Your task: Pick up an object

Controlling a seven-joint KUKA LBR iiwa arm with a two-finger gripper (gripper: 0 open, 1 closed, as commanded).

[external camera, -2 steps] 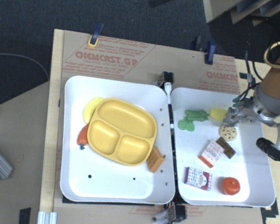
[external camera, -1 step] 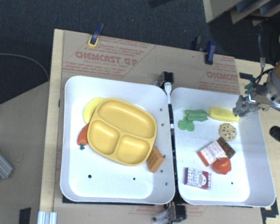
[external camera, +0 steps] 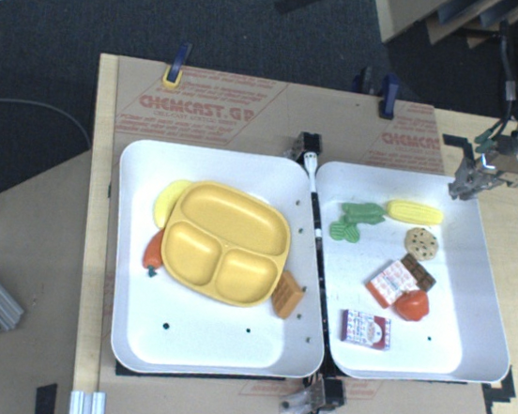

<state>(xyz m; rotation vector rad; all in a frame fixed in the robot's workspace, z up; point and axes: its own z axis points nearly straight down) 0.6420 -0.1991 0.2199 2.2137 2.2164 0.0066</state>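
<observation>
My gripper (external camera: 466,181) hangs over the far right corner of the right bin (external camera: 486,279), above the rim and apart from every object. In that bin lie a yellow corn cob (external camera: 414,212), a green toy vegetable (external camera: 357,218), a cookie (external camera: 421,243), a brown chocolate piece (external camera: 418,271), a red-and-white packet (external camera: 390,283), a red tomato (external camera: 412,306) and a small red box (external camera: 365,329). Nothing shows between the fingers.
The left bin (external camera: 132,308) holds a yellow divided tray (external camera: 224,242), with a yellow banana-like piece (external camera: 169,201) and a red-orange pepper (external camera: 154,252) at its left and a brown cracker (external camera: 287,296) at its right. Clamps sit at the bench's far edge.
</observation>
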